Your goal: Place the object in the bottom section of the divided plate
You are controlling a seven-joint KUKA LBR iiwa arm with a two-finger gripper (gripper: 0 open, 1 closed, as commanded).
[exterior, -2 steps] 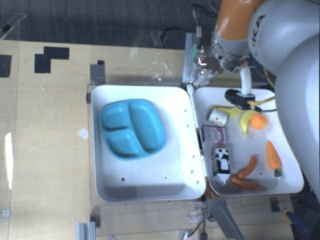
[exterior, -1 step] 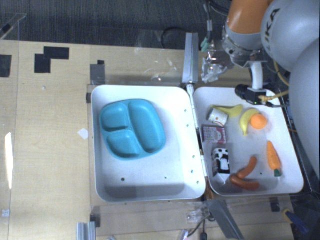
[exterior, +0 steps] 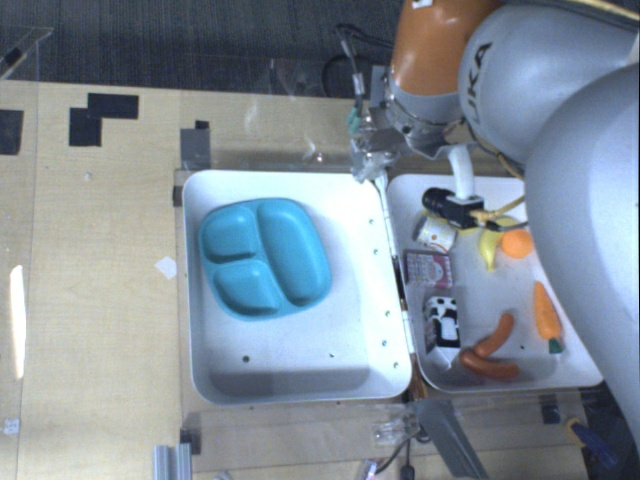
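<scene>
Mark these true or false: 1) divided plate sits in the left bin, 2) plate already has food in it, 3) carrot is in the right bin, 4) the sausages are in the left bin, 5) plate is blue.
1) The divided plate sits in the left bin. True.
2) The plate already has food in it. False: all its sections look bare.
3) The carrot is in the right bin. True.
4) The sausages are in the left bin. False: they lie in the right bin, near its front edge.
5) The plate is blue. True.
</scene>
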